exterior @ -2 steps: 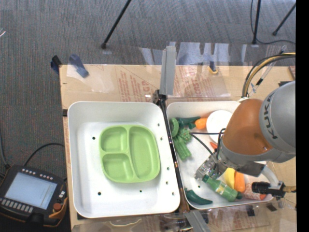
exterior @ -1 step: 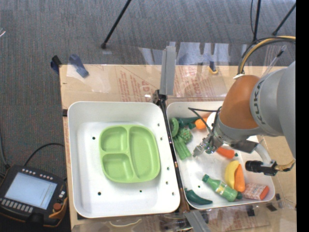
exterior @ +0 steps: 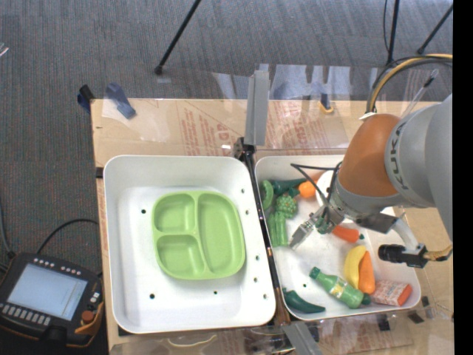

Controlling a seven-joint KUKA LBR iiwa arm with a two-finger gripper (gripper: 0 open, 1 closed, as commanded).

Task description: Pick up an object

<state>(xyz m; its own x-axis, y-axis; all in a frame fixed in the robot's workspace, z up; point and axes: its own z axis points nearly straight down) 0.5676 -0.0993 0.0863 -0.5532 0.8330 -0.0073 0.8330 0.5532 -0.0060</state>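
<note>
Near edge first: teach pendant (exterior: 48, 296) sits on the floor at lower left, screen lit.

Right bin (exterior: 410, 302) near wall: dark green pepper-like piece (exterior: 303, 301) lies close to the front left corner, long axis roughly left-right. Just beside it, a green bottle (exterior: 337, 287) lies on its side, long axis diagonal, neck pointing up-left, yellow label near the base. To its right, a pink-red packet (exterior: 392, 293) in the front right corner. A yellow banana (exterior: 354, 264) and an orange carrot-like piece (exterior: 366, 271) lie side by side, touching, long axes near vertical in the view.

Left bin (exterior: 118, 198): light green three-compartment plate (exterior: 199, 234) sits flat near the middle, slightly rotated.

Mid right bin: gripper (exterior: 302, 234) hangs over bare bin floor, fingers slightly apart, nothing between them. Green toy vegetables (exterior: 278, 211) cluster just to its left along the divider wall. A red-orange piece (exterior: 345, 234) lies just right of the wrist; a small orange item (exterior: 307, 190) sits farther back.

Grey arm with orange band (exterior: 377, 165) covers the bin's far right part.

Far: tripod legs on grey carpet.
</note>
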